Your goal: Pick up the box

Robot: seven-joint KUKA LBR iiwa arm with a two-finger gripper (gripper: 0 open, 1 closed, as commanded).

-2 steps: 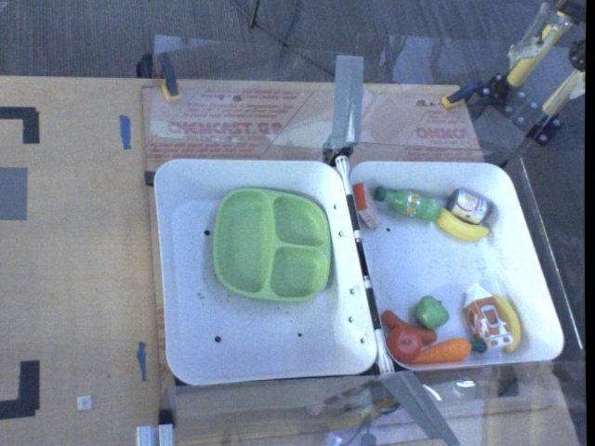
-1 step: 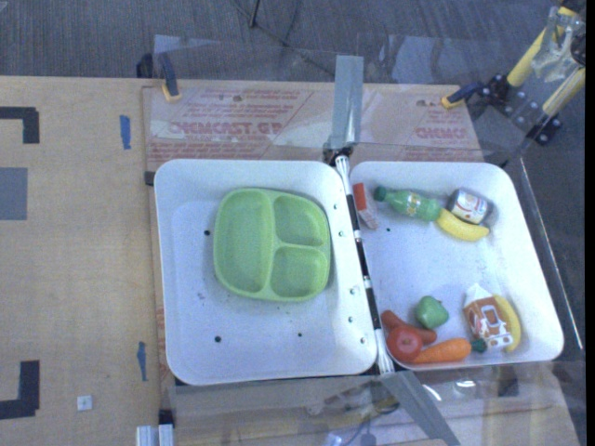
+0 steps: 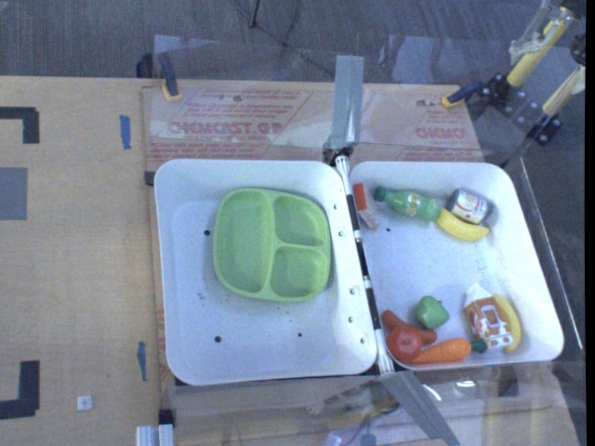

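The box (image 3: 482, 321) is a small orange and white carton lying in the right bin (image 3: 437, 258), near its front right corner. A yellow banana-shaped piece (image 3: 509, 321) presses against its right side. To its left, a short gap away, sits a green pepper (image 3: 430, 311).
The right bin also holds a carrot (image 3: 443, 351), a red tomato (image 3: 404, 343), a green bottle (image 3: 409, 203), a can (image 3: 469, 205), a banana (image 3: 462, 228) and a small red packet (image 3: 363, 208). A green divided plate (image 3: 272, 244) lies in the left bin (image 3: 186, 286). Yellow clamps (image 3: 521, 63) stand at the back right.
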